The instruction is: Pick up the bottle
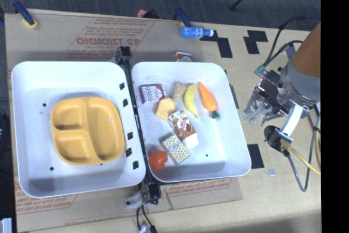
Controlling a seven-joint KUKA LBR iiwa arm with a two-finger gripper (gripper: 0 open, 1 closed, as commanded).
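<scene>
A small blue bottle [194,32] with a pale cap lies on its side on the cardboard behind the right bin [235,133], outside both bins. My gripper [259,113] hangs over the bench just right of the right bin's right wall, well in front of and to the right of the bottle. Its two pale fingers look spread, with nothing between them.
The right bin holds a banana [190,101], a carrot [208,97], a printed carton [184,128], a patterned box [175,149], a tomato [158,160], a maroon packet [152,93] and crackers [165,109]. A yellow divided plate [87,129] lies in the left bin [22,172]. Blue clamps [182,17] sit at the cardboard's far edge.
</scene>
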